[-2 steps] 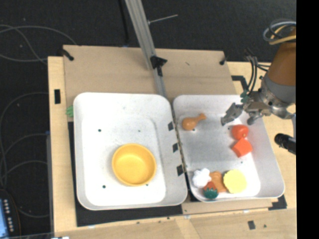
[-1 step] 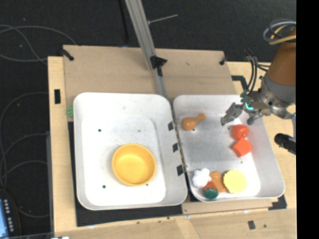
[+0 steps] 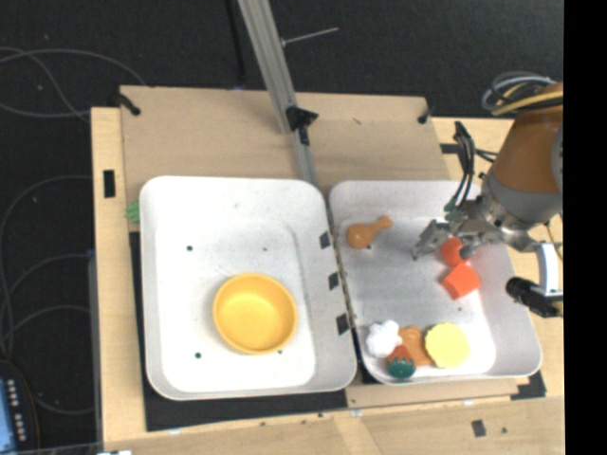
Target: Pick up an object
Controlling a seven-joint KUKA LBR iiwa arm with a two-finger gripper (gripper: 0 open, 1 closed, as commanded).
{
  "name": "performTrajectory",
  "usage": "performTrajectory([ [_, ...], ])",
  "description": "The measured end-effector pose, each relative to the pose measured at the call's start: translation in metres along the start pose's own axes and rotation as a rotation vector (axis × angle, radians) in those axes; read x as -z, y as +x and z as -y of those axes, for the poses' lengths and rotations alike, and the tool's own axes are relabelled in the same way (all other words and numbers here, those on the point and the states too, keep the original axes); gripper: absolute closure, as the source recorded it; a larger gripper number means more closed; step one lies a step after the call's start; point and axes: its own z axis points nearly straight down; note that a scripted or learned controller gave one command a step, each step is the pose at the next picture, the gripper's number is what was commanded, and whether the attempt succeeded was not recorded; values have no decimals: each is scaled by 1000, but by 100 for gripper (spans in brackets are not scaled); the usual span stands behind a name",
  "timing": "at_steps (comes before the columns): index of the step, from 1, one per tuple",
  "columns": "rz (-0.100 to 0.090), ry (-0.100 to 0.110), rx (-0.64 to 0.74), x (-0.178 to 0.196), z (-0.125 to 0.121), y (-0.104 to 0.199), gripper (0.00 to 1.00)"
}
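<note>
Camera view had the tool [image 3: 442,242] down low in the right bin [image 3: 379,301], sitting right over a small red-orange piece [image 3: 451,249], with the orange block [image 3: 461,280] just below that. Honestly couldn't tell whether it was spread or clamped, and nothing looked lifted, so I'd say the pick wasn't done yet: grab and raise were both left. That bin also held a tan wooden peg thing [image 3: 366,232] up near its left wall, plus a cluster along the bottom edge: a white lump [image 3: 382,336], a small orange bit [image 3: 411,337], a yellow round object [image 3: 448,345] and something green and red [image 3: 401,366]. Left bin [image 3: 190,216] just had a yellow bowl [image 3: 253,312] sitting upright, well apart from the arm.
</note>
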Motion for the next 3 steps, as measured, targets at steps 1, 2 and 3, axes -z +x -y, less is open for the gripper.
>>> performTrajectory([
  [1, -1, -1, 0, -54, 9, 4, 0],
  [2, 3, -11, -1, -70, 7, 2, 0],
  [3, 0, -11, -6, -60, 8, 2, 100],
])
